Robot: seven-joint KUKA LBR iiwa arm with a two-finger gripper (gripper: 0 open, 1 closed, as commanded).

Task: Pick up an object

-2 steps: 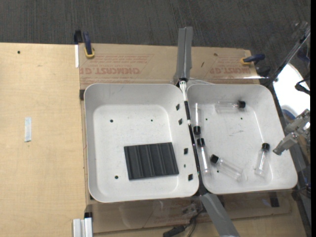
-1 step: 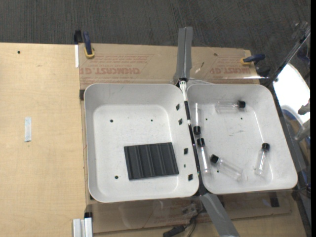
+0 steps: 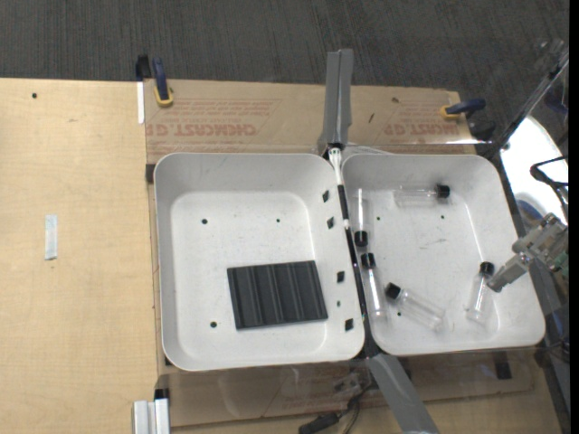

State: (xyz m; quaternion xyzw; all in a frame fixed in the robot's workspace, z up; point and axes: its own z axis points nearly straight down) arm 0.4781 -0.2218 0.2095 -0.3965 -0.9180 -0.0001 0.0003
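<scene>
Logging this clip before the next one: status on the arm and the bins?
End effector at right bin's right edge, grip unclear. Nearest clear tube lies loose by it, black cap up. Four more tubes scattered; dark ridged tray in left bin.

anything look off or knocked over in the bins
Nothing is spilled or broken. The clear black-capped tubes lie on their sides at scattered angles in the right bin, two pressed along its left wall. The ridged dark tray sits slightly skewed in the left bin.
</scene>
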